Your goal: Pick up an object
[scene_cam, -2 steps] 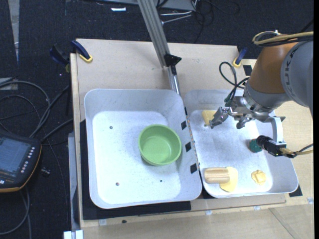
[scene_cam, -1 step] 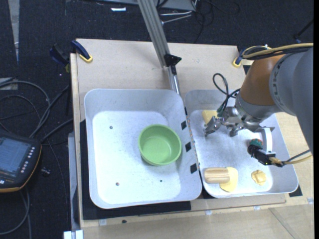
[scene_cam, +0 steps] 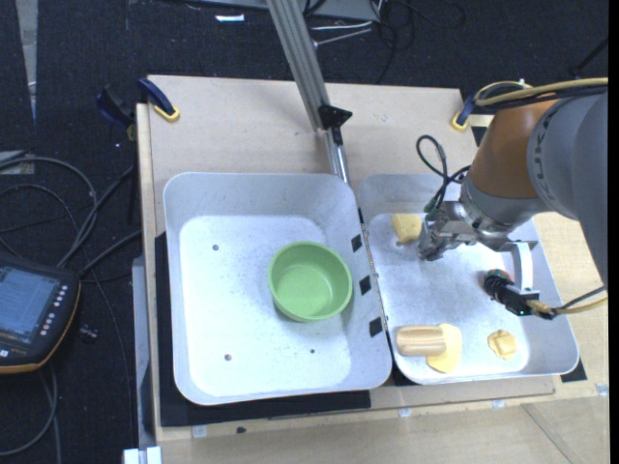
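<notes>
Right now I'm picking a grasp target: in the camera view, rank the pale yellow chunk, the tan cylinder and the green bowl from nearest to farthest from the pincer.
1. Pale yellow chunk, just left of the pincer, right bin.
2. Tan cylinder, at the right bin's front edge.
3. Round green plastic bowl, middle of the left bin.

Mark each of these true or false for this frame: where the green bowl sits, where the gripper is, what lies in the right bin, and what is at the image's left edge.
1. The green bowl sits in the left bin. True.
2. The gripper is over the left bin. False: it is over the right bin, beside a yellow piece at the bin's far end.
3. The right bin's near end holds a tan block and a small yellow piece. True.
4. The bowl lies tipped on its side. False: it stands upright, opening upward.
5. A handheld pendant lies off the bench, at the left. True.
</notes>
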Motion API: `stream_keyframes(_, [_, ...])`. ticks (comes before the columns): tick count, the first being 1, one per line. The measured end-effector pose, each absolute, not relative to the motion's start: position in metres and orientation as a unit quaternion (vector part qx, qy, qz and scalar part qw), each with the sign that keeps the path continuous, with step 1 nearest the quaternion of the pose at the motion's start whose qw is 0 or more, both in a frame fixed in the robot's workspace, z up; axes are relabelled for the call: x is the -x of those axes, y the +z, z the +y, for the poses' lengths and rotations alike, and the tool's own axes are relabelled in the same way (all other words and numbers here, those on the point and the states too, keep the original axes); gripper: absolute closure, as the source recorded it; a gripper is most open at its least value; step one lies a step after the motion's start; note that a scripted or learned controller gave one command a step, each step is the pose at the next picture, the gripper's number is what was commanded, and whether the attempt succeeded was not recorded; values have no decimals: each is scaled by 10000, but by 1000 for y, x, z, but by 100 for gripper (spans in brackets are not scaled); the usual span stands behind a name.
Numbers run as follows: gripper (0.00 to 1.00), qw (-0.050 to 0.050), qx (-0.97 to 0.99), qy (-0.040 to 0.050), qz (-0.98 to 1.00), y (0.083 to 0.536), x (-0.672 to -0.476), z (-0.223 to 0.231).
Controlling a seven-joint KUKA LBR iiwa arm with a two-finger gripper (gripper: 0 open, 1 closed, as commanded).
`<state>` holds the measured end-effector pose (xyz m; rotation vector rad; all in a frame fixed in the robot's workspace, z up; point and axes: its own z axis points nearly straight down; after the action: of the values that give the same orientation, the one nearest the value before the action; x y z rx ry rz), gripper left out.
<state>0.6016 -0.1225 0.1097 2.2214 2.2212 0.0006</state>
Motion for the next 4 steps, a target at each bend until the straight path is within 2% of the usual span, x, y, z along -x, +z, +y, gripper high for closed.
stream_keyframes(2, [100,14,-7070,11,7073,194,-607,-121])
stream_keyframes(3, [100,19,-7070,14,7072,252,-615,-125])
stream_keyframes(4, [100,-2,-7053,7,7089,258,-620,-68])
